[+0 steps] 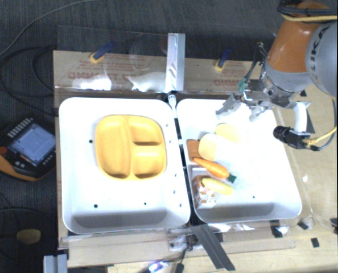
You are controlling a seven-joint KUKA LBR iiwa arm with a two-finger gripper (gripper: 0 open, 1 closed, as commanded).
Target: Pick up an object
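White right bin [271,169]: toys crowd left edge, right half bare.

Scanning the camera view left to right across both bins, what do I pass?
Handheld controller on the floor → yellow divided tray in the left bin → carrot in the right bin → gripper → orange-banded arm.

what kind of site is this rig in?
Likely a robotics lab pick-and-place cell: two shallow white bins on a bench, toy food such as an orange plastic carrot, and a handheld orange-edged control pendant on dark carpet.
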